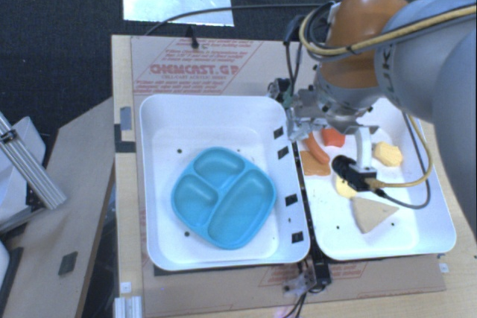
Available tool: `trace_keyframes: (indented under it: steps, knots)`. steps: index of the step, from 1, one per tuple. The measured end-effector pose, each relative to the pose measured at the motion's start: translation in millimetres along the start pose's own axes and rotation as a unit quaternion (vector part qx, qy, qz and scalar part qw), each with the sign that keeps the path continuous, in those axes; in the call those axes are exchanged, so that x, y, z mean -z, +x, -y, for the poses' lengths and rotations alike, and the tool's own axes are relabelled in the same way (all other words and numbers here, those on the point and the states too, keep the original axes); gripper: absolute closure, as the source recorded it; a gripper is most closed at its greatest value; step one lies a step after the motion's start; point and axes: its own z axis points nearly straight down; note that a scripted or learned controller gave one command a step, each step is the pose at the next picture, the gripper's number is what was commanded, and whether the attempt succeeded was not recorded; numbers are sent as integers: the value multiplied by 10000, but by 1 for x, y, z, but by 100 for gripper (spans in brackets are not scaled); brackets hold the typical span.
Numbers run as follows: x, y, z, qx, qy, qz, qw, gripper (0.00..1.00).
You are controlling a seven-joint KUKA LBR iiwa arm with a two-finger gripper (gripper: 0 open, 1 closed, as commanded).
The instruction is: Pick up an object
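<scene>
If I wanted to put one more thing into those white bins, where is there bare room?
Left bin: the strip behind the blue tray. Right bin: the near corner, right of the tan wedge. Crowded: where the gripper hangs above the orange pieces and yellow chunk.

The arm (417, 48) runs off the right edge. Beneath its wrist, the gripper (328, 132) hides part of the orange piece (317, 153)
</scene>
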Motion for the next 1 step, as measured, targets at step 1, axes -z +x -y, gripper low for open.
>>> trace_keyframes:
  steps: [1]
  knots:
    - [-8, 46, 31, -2, 7, -1, 10000, 100]
